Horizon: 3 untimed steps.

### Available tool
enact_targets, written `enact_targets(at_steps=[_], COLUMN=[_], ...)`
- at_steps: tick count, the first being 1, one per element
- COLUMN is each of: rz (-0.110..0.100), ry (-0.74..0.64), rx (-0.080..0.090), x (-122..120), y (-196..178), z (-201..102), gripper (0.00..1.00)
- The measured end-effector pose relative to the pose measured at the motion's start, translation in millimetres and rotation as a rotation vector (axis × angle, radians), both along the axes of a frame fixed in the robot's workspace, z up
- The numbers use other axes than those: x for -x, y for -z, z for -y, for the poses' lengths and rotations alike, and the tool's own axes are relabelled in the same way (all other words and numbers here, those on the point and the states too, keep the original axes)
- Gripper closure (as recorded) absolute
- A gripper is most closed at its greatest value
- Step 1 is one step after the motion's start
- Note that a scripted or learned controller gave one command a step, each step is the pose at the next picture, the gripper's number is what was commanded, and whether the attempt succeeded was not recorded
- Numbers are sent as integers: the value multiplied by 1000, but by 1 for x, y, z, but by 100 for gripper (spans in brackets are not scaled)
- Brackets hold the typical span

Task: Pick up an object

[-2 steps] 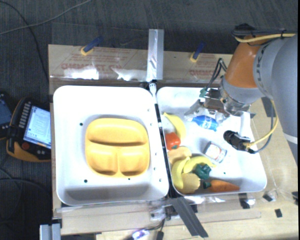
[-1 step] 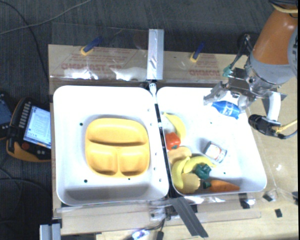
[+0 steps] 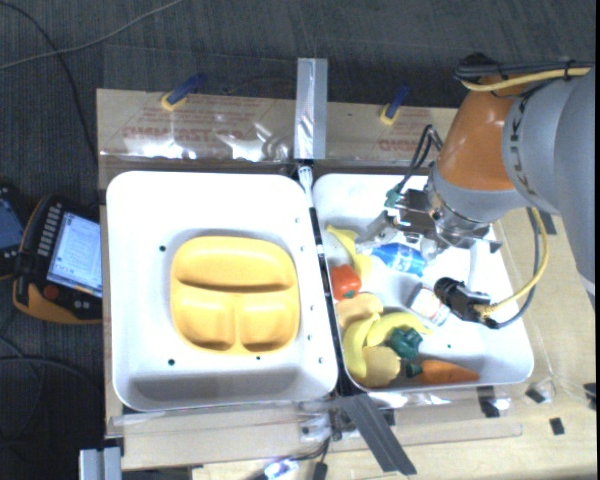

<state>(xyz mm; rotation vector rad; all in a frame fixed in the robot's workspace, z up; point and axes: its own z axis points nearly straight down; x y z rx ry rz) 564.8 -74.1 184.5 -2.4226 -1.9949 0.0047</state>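
The right bin [image 3: 500, 358] holds a pile of toy food. A blue and white bottle [image 3: 397, 259] lies near its middle. A red tomato [image 3: 345, 282] and a yellow banana [image 3: 343, 244] sit by the left wall. Lower down are yellow fruit [image 3: 370, 350], a green piece [image 3: 404, 341] and an orange carrot [image 3: 445, 372]. My gripper [image 3: 412, 230] hangs low over the upper part of this bin, just above the bottle. The wrist body hides its fingers.
The left bin [image 3: 140, 218] holds a yellow divided plate [image 3: 236, 293]. A black cable [image 3: 470, 301] loops off the wrist over the right bin. A handheld pendant [image 3: 55, 263] lies left of the bench. Clamps [image 3: 183, 90] hold plastic sheeting at the back.
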Motion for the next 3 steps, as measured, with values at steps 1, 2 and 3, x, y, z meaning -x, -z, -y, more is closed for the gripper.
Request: enact_targets(at_steps=[1, 2, 3], rz=[18, 19, -1], ry=[88, 243, 300], rx=[5, 3, 4], x=[-33, -26, -36], y=[94, 94, 54], z=[63, 54, 34], gripper=[0, 0, 0])
